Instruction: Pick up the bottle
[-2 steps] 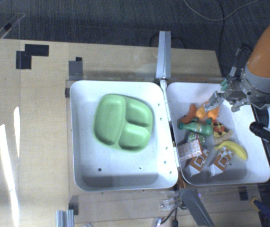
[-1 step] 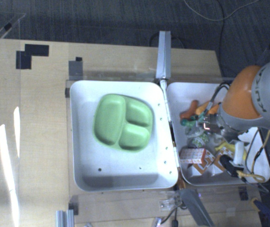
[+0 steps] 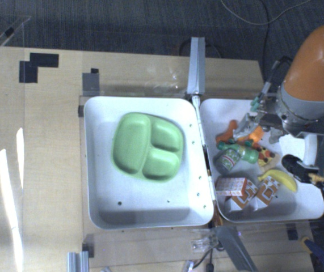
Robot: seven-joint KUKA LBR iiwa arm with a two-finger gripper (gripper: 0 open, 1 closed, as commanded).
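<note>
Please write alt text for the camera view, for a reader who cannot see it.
The gripper hangs over the right bin, above a green bottle lying among a banana and small boxes. The left bin holds a green tray.

Scene evenly and brightly lit from above. Soft shadow cast inside near wall of left bin (image 3: 150, 217). White glare streaks seen on clear panel (image 3: 8, 169) at left, over bench (image 3: 54, 208). Sheen seen on orange band (image 3: 315, 61) of arm. Overall picture slightly soft; small items in right bin (image 3: 315, 208) poorly resolved. Dark floor (image 3: 122, 10) at top dim.
</note>
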